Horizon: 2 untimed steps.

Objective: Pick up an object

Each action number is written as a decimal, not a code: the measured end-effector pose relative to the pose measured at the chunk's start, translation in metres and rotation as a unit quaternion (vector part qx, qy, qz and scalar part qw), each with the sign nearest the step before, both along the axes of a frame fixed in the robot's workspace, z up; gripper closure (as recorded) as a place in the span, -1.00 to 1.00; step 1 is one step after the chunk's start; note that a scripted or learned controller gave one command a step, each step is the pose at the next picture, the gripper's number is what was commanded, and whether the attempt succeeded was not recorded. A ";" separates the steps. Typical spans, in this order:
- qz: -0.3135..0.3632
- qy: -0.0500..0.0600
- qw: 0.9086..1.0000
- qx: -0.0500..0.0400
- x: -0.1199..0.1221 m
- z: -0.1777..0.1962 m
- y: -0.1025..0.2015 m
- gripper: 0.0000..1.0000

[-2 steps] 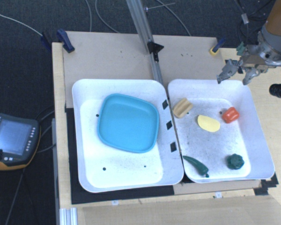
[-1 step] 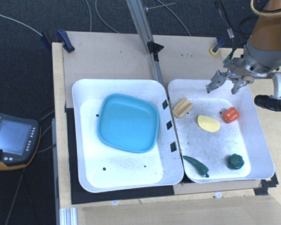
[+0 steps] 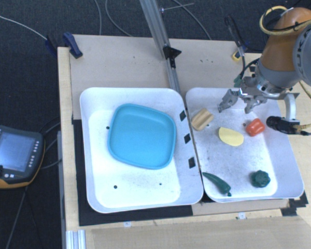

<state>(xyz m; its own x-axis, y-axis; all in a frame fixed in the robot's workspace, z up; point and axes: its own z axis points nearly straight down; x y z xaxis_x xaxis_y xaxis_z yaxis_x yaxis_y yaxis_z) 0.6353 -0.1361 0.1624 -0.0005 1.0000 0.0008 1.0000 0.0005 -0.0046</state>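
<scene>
My gripper (image 3: pixel 237 104) hovers over the far part of the right bin (image 3: pixel 285 165), fingers spread open with nothing between them. Below it to the left lies a tan block (image 3: pixel 201 119) by the bin's left wall. A yellow oval piece (image 3: pixel 231 136) lies nearer the front, under the gripper. A small red-orange piece (image 3: pixel 255 127) sits just right of the yellow one. Toward the front edge lie a green pepper (image 3: pixel 217 182) and a dark green lump (image 3: pixel 259 178).
The left bin (image 3: pixel 93 154) holds a large blue plate (image 3: pixel 142 135). A metal pole (image 3: pixel 156 19) slants up from between the bins. A handheld pendant (image 3: pixel 13 154) lies off the bench at far left.
</scene>
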 end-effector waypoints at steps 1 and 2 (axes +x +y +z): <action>0.000 0.000 1.000 0.000 -0.002 -0.063 -0.001 -1.00; 0.000 -0.003 1.000 0.000 0.000 -0.049 -0.001 1.00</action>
<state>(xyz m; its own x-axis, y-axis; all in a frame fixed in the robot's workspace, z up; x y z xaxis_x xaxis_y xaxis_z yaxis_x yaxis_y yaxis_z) 0.6356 -0.1374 0.1137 -0.0003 1.0000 -0.0002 1.0000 0.0003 0.0021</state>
